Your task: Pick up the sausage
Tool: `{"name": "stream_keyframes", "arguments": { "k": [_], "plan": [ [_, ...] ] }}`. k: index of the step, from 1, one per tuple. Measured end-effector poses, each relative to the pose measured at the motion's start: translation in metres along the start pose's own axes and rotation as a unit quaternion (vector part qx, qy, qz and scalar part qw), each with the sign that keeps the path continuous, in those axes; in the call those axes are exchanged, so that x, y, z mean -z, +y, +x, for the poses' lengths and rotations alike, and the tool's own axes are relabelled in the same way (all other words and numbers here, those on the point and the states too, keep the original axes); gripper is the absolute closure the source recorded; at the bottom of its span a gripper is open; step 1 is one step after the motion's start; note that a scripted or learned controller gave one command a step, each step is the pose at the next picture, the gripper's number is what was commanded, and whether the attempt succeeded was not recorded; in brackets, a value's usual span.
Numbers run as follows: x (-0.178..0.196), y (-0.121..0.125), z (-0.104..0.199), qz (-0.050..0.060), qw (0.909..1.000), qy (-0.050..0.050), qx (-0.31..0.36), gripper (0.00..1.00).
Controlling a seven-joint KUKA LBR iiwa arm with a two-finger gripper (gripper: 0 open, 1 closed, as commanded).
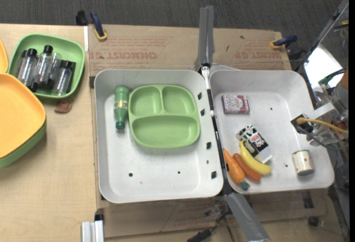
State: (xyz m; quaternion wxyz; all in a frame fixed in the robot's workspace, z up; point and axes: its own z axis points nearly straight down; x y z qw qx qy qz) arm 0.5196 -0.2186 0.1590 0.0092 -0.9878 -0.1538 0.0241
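Note:
The sausage is a short reddish-orange piece lying in the right bin, near its front left corner. It is wedged between a yellow banana and an orange carrot. My gripper hangs over the right rim of that bin, well to the right of the sausage and apart from it. A small pale can lies just below the gripper.
In the right bin there are also a pink box and a black-and-white packet. The left bin holds a green divided plate and a green bottle. Outside the bins at left sit a green tray of bottles and orange plates.

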Motion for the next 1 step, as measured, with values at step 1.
{"name": "stream_keyframes", "arguments": {
  "k": [1],
  "plan": [
    [0.0074,-0.0001,-0.0011,0.001,1.0,-0.002,0.001,1.0]
  ]
}}
